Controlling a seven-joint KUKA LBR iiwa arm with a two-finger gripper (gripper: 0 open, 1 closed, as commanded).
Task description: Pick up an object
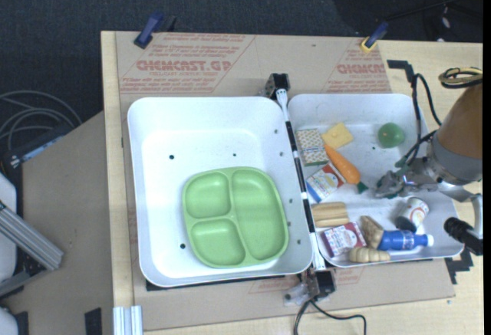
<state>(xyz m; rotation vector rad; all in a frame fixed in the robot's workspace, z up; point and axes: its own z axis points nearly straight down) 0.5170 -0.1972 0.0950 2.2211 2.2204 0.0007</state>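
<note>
The gripper (391,184) hangs low in the right bin (360,105), the carrot (342,163) just left of it.

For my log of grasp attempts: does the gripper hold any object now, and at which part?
It cannot be told. The gripper is low in the right bin, near the carrot, but no object is seen between its fingers.

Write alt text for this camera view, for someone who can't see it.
A robot arm's gripper reaches into the right white bin, among a carrot, green ball and blue bottle. The left bin holds a green divided plate.
</note>
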